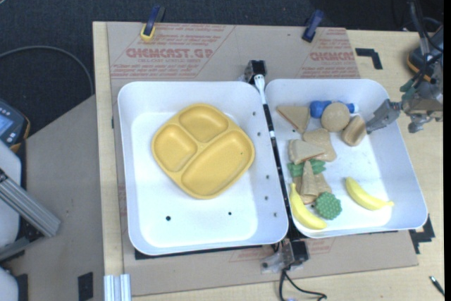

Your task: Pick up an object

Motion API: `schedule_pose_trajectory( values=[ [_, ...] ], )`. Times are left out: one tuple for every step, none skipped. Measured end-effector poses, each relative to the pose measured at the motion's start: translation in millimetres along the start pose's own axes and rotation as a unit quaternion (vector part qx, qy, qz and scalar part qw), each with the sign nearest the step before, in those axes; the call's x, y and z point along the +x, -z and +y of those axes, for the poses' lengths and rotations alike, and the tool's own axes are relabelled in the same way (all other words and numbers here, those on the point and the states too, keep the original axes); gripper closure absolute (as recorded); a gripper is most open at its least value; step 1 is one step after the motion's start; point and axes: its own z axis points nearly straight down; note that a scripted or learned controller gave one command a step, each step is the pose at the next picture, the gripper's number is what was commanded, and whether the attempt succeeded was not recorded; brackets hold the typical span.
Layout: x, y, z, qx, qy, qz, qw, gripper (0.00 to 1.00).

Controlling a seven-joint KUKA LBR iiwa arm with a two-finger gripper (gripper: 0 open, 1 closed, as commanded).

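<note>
The right bin [384, 166] holds several toy foods. A tan ball [336, 116] and a blue piece [320, 108] lie at its back beside a tan roll [354, 130]. Bread slices [313, 149] and a triangular slice [292, 116] sit left of them. Toward the front lie a green broccoli [328, 205] and two yellow bananas [304, 211] [366, 195]. My gripper [384, 116] hangs over the bin's back right part, just right of the roll, with nothing seen in its grasp.
The left bin [127, 158] holds a yellow divided plate [202, 150]. Both bins rest on a cardboard sheet [211, 53], pinned by clamps at the back [149, 25] [312, 26]. A black divider strip [270, 137] runs between the bins.
</note>
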Motion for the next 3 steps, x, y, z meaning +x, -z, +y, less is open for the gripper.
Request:
schedule_pose_trajectory(
  values=[
    [1, 7, 2, -0.006, 0.002, -0.001, 1.0, 0.0],
    [-1, -39, -5, -0.004, 0.001, 0.0, 1.0, 0.0],
    [7, -98, -2, -0.004, 0.002, 0.0, 1.0, 0.0]
  ],
)
